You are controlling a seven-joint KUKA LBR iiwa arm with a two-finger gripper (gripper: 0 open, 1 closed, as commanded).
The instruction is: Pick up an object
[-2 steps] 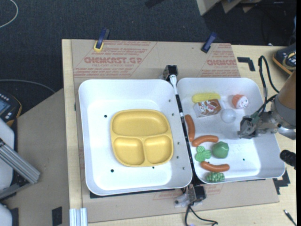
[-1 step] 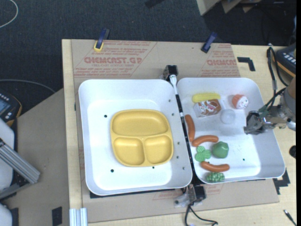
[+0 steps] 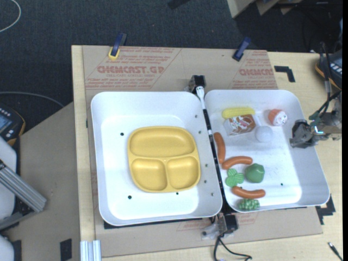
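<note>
Camera view. Tool: at the right bin's right rim, low; whether wide or narrow, cannot tell. Right bin holds toy food, all left of the tool and apart from it: corn, three sausages, pepper, peas. Left bin: yellow tray. Both on the bench.

Yellow divided tray, orange sausages, green pepper, white bins.
</note>
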